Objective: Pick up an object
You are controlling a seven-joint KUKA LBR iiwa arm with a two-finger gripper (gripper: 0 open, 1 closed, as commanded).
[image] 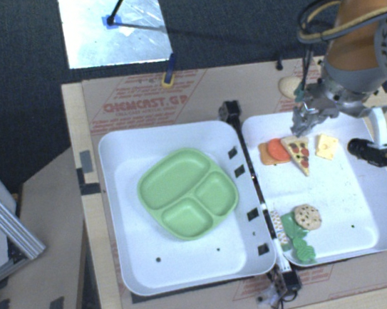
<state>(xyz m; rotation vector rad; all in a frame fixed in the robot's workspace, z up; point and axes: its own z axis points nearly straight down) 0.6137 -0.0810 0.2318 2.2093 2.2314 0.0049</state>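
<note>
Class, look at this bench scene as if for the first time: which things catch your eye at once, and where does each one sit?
The green divided plate stands out first, lying alone in the left bin. Next comes the grey and orange arm, whose pincer hangs over the far end of the right bin, just above a pizza slice flanked by a red-orange piece and a yellow cheese wedge. A cookie lies nearer the front.

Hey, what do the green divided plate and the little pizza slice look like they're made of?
Green divided plate: likely molded plastic, judging by its uniform pale green color, rounded compartment walls and soft sheen. Pizza slice: probably a plastic or rubber toy, given its flat, saturated colors and stiff wedge shape, though it is too small to be sure.
</note>
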